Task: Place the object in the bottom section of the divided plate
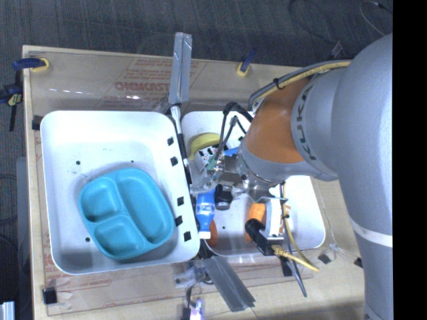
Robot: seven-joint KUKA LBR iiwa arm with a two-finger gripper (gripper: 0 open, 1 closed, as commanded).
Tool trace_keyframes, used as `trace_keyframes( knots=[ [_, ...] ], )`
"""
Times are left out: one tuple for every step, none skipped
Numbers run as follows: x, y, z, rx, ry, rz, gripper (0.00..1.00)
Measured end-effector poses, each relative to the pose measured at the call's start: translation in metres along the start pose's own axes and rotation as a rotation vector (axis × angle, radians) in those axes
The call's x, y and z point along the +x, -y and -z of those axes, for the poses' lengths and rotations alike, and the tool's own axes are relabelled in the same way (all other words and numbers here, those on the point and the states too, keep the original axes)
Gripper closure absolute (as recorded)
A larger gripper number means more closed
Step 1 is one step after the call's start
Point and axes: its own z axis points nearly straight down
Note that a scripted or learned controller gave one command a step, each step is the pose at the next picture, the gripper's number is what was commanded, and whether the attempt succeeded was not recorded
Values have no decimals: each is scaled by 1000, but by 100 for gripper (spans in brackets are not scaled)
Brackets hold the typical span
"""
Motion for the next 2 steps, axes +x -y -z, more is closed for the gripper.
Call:
trace_keyframes(
  knots=[
    [84, -19, 0, 0, 0, 201, 100],
    [84, -19, 0, 0, 0, 201, 0]
  ],
)
